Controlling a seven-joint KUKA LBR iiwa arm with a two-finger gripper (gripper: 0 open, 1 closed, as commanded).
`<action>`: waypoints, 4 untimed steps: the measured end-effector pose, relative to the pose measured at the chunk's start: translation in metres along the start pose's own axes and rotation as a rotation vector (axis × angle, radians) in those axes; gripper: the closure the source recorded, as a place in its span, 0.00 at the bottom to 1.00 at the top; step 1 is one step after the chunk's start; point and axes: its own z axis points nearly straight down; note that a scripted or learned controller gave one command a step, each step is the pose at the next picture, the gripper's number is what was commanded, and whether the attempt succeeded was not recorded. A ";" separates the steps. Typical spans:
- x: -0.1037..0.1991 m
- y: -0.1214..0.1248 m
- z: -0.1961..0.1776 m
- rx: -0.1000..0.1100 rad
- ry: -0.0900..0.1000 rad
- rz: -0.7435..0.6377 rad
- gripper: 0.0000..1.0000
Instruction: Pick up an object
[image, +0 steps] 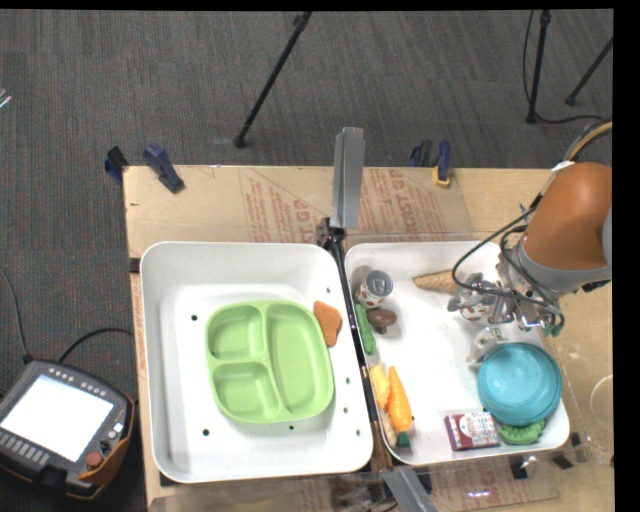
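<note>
You've got the arm (570, 225) reaching in over the right bin (440, 262), gripper (497, 318) low just above the teal bowl (518, 383). Can't tell if it's open or shut. Nothing visibly gripped. Carrot (399, 398) lies by the bin's left wall, cone (442, 281) near the top, small box (470, 430) at the bottom. Left bin (165, 300) has a green tray (268, 360) w/ an orange piece (328, 321) beside it.

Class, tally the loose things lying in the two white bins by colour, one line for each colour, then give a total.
Green: 3: divided tray, slim piece, lump under bowl
Orange: 2: wedge, carrot
Blue: 1: bowl
Tan: 1: cone
Brown: 1: lump
Yellow: 1: piece
Other: 2: cup, packet
Total: 11
</note>
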 end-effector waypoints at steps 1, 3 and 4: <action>-0.045 0.050 0.002 -0.001 0.003 -0.054 0.00; 0.076 0.010 0.002 -0.003 0.008 0.035 0.00; 0.112 0.065 0.001 0.000 0.003 0.017 0.00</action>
